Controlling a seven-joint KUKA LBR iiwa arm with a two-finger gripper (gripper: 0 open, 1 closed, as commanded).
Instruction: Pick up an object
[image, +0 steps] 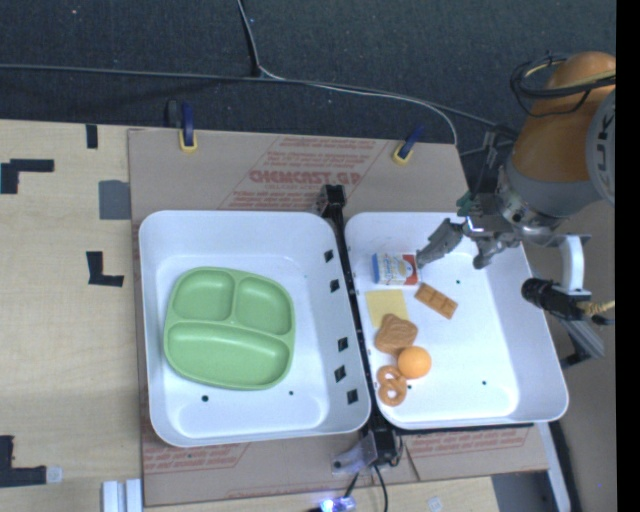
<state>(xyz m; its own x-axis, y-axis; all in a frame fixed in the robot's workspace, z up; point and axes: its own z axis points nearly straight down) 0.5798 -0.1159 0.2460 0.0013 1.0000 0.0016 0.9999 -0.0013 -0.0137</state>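
The right bin (500, 385) holds several small items. A blue, white and red packet (393, 268) lies near its top left, with a yellow square slice (388, 304) just below it and a brown wafer (436, 300) to the right. Further down are a brown bread piece (396, 332), an orange ball (414, 362) and a pretzel (390, 385). My gripper (452, 257) hangs over the bin's upper part, open, with one fingertip (424, 259) close beside the packet. Nothing sits between its fingers.
A green divided plate (230, 327) lies in the left bin (160, 240). A black divider (345, 300) separates the two bins. The grey and orange arm (560, 130) comes in from the upper right. Clamps (187, 135) pin the cardboard at the back.
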